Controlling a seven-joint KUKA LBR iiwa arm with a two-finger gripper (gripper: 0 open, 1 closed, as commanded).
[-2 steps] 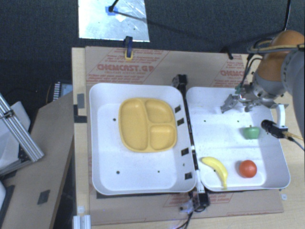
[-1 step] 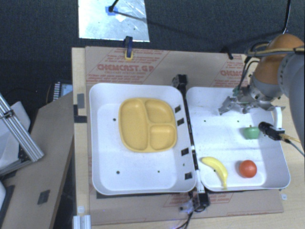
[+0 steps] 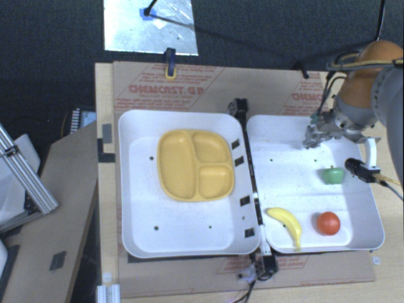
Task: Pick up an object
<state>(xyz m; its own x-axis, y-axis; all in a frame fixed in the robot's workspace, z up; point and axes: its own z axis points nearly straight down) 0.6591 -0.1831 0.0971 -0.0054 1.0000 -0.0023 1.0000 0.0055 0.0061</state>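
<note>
Camera view looks down on two white bins set side by side on a surface [image 3: 107, 232] covered by a brown board printed in red.

Nearest me, along the front of the right bin [image 3: 363, 238], a yellow banana [image 3: 286, 223] lies curved close to the divider between the bins. Just to its right, a red tomato-like fruit [image 3: 328, 223] rests on the bin floor, apart from the banana.

A little farther back in that bin, toward its right side, a small green fruit [image 3: 332, 175] sits alone. A black fitting [image 3: 357, 168] on the arm's side hangs just beside it, on its right.

In the left bin [image 3: 136, 232], a yellow divided plate [image 3: 194, 164] lies flat near the middle, with three compartments.

Farther back again, the gripper [image 3: 314, 137] hangs over the rear part of the right bin, pointing down and left from the grey and orange arm [image 3: 369, 81]. It is well apart from all three fruits, and nothing shows between its fingers; whether they are spread or closed I cannot tell, as they are too small and blurred.

Behind the bins, a yellow clamp [image 3: 170, 65] grips the board's far edge, and beyond it a shiny metal sheet [image 3: 151, 17] lies on the dark floor.
</note>
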